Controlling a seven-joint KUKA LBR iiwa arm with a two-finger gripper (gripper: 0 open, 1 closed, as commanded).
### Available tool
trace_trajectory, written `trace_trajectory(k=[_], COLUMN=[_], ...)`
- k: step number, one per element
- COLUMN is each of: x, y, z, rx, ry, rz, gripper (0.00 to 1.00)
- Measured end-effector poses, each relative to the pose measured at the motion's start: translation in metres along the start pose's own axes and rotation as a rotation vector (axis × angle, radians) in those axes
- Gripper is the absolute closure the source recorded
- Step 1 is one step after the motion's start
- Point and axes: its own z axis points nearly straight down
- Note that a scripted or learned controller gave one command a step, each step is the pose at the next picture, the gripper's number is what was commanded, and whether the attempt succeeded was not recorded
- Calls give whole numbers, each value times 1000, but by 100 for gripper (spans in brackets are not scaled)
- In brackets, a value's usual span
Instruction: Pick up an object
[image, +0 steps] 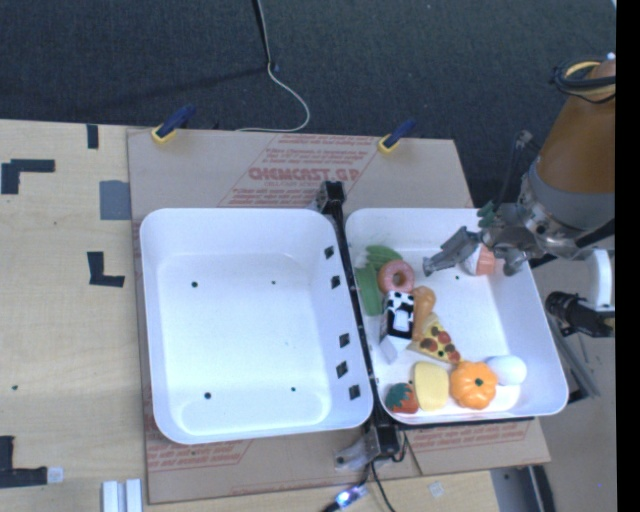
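1. Toys, front row of right bin (545, 330): strawberry (402, 398), yellow block (431, 385), pumpkin (473, 384) and white ball (508, 370), packed side by side against the near wall. All look like light, hard plastic; the ball and pumpkin are round and smooth and would likely slip from two fingers. The block's flat faces look the surest hold.
2. Toys, middle of right bin: pizza slice (435, 343), thin and flat, best taken across its edges; a black-and-white piece (399, 313) just beside it; a tan piece (424, 298) touching both.
3. Toys, far left of right bin: pink donut (397, 275) lying on a green leaf (372, 280) by the divider. The donut's rim gives a fair pinch; the leaf looks limp and hard to lift.
4. Left bin (160, 240): white, shallow, beside the right bin.
5. Gripper (480, 255): above the far part of the right bin, well clear of the front row. A small pinkish thing (487, 261) sits at its fingers; whether it is clamped cannot be told, nor how far the fingers stand apart.
6. Arm (580, 140): grey and orange, reaching in from the right.
7. Cardboard sheet (290, 170) under both bins, held by clamps (172, 122) at its far edge.
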Motion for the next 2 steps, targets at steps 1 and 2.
trace_trajectory(k=[1,2], x=[21,0], y=[-25,5], z=[92,191], rx=[11,3], ry=[3,5], rz=[0,2], gripper=[0,0])
